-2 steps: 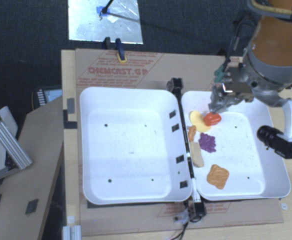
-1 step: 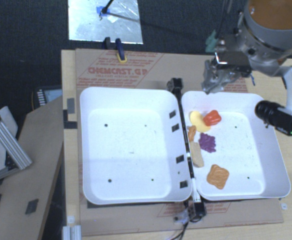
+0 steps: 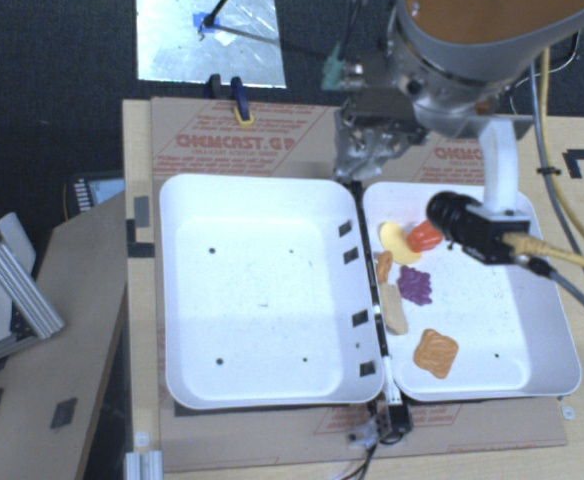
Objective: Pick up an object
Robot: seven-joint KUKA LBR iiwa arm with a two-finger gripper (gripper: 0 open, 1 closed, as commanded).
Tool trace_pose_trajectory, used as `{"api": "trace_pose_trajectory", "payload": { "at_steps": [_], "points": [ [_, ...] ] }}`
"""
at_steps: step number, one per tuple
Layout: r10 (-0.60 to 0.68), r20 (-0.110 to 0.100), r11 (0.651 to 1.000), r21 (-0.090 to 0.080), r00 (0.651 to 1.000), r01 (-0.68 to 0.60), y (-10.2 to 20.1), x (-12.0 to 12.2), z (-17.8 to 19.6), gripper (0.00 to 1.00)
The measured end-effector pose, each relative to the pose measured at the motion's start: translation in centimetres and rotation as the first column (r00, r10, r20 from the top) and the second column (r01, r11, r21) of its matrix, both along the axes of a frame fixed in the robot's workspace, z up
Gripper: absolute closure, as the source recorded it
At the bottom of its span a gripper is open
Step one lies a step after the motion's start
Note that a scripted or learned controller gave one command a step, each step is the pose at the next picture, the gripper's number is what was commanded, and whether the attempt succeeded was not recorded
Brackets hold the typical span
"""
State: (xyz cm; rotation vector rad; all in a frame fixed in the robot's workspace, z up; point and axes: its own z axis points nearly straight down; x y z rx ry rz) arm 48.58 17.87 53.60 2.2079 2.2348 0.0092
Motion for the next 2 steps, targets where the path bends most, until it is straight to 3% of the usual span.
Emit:
{"api": "trace_pose_trajectory", "payload": {
  "at_steps": [1,2],
  "points": [
    [-0.003,-0.003,1.0,-0.001,1.0,0.003,5.1,0.01,-0.12,1.0],
    [-0.007,-0.003,1.0,-0.002,1.0,0.007,4.8,0.05,-0.11,0.0]
  ]
}}
